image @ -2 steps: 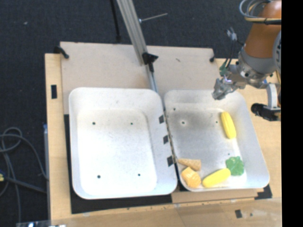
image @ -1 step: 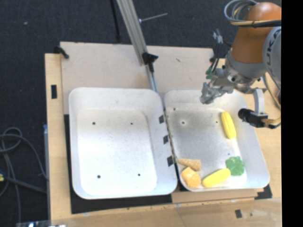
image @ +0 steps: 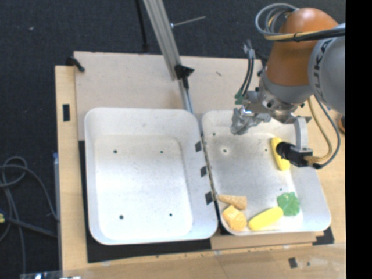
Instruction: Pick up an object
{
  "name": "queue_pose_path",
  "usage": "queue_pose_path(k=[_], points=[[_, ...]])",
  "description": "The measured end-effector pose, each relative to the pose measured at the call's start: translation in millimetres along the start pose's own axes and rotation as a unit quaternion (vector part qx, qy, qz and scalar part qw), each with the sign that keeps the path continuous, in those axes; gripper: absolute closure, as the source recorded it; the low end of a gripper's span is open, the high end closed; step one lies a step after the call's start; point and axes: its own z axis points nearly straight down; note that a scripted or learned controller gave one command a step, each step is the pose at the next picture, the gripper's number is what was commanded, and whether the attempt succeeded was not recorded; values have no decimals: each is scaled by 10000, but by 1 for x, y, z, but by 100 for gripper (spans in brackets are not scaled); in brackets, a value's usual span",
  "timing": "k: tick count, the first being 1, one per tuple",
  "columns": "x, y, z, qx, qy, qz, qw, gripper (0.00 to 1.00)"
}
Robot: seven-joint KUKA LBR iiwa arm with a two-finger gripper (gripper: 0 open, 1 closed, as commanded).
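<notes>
The gripper [image: 240,122], its grip impossible to judge, hung over the right bin [image: 250,173]'s far end, a banana [image: 265,218] lying at that bin's near edge, "KU" lettering showing on the arm [image: 325,51].

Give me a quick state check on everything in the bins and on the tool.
Tool: above right bin's far-left corner, nothing visibly held.
Yellow banana-shaped piece: lying by right wall.
Green leafy piece: near corner.
Yellow oblong piece: against near wall.
Orange block: near wall.
Tan cone: lying flat.
</notes>
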Motion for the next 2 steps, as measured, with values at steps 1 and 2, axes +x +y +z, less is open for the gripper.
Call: queue_pose_path(k=[1, 2], points=[[43, -21, -5, 0, 0, 0, 10000, 100], [97, -33, 9, 6, -5, 0, 10000, 100]])
